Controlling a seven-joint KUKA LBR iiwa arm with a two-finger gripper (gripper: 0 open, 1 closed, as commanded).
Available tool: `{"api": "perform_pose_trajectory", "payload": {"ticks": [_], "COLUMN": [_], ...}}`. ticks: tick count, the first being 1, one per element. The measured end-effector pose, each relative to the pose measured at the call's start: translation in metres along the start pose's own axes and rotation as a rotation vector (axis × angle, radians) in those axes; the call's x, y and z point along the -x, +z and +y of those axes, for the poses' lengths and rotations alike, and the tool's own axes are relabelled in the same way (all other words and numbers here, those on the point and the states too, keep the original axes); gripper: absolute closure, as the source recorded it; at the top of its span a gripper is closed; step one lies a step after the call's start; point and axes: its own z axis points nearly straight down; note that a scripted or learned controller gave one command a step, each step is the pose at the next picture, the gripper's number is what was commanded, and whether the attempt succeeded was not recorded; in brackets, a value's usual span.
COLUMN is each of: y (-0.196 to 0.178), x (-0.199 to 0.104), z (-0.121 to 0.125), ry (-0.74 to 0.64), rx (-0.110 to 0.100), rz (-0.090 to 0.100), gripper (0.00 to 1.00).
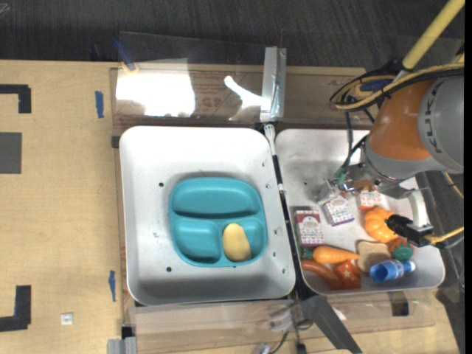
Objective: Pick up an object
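The end effector [341, 184] hangs low over the far part of the right bin [310, 150], just above a small patterned carton [338, 210]; whether it is apart or together I cannot tell, since the wrist and cables hide it from above. Nothing can be seen clamped in it.

The likely targets lie crowded in that bin's near half: a second carton [308, 227] at the left, a carrot [332, 255] with a red pepper [332, 273] touching it, an orange toy [377, 224], a tan block [372, 252] and a blue bottle [388, 271] toward the right wall.

The risk, as I judge it, is the crowding. Things touch or overlap, so a descent could land on two at once, push one aside, or close on a thin carton edge that slips out. The arm's cables also trail over the right side and could snag.

In the left bin [140, 198] sits a teal divided tray [214, 205] holding a yellow lemon [236, 242], well apart and unobstructed.
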Motion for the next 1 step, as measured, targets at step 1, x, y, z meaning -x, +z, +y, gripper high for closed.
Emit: {"api": "perform_pose_trajectory", "payload": {"ticks": [1], "y": [-0.0904], "x": [-0.0534], "z": [0.0400], "ry": [0.111], "rx": [-0.001], "rz": [0.003], "gripper": [1.00]}}
